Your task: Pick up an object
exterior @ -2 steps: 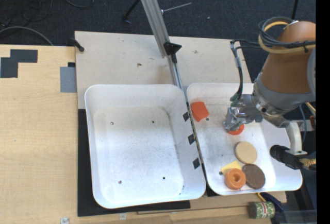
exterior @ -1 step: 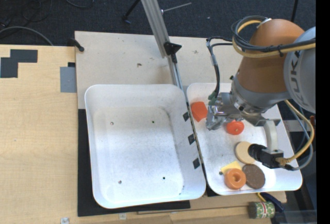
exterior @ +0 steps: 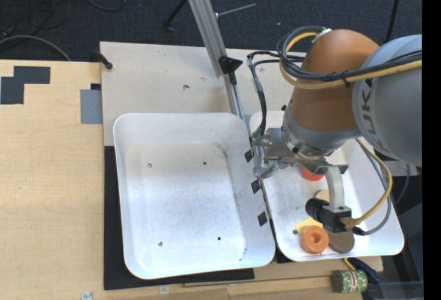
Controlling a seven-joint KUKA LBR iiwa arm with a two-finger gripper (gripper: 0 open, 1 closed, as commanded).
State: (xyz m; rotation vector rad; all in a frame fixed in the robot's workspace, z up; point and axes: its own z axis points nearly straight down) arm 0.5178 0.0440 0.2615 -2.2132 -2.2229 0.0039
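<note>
The right bin [exterior: 386, 240] holds an orange ring-shaped object [exterior: 314, 239] near its front edge. A brown lump [exterior: 341, 243] lies against the ring's right side and a small yellow piece [exterior: 298, 230] sits at its left. The grey arm with its orange wrist dome [exterior: 337, 88] hangs low over the middle of this bin. Below it, my gripper [exterior: 279, 152] sits near the bin's left wall, mostly hidden by the wrist. A red-orange bit [exterior: 311, 172] peeks out under the wrist; what it is cannot be told.
The left bin [exterior: 131, 133] stands beside the right one, with black clips [exterior: 256, 185] along the shared wall. An aluminium post [exterior: 207, 16] rises slanted behind the bins. A small green patterned can [exterior: 350, 281] lies on the bench front, outside the right bin.
</note>
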